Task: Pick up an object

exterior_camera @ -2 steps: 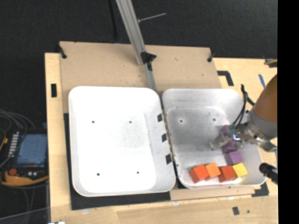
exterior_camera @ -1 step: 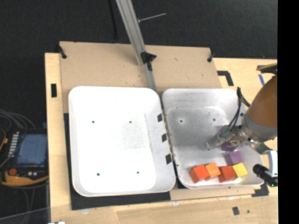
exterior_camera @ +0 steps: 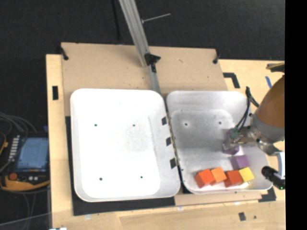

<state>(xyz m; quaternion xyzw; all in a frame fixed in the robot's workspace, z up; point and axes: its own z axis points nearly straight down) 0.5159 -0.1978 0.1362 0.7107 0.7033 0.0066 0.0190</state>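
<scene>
Camera view, claw [exterior_camera: 233, 143] above purple block [exterior_camera: 239, 161]

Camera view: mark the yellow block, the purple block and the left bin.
yellow block [exterior_camera: 247, 174], camera view, top face.
purple block [exterior_camera: 239, 161], camera view, top face.
left bin [exterior_camera: 76, 143], camera view, left rim.

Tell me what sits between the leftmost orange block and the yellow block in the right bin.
In the camera view, a lighter orange block and a red block sit between the orange block and the yellow block.

arm [exterior_camera: 272, 110]: orange band | grey wrist below | black cable alongside | metal gripper [exterior_camera: 235, 140]
</scene>
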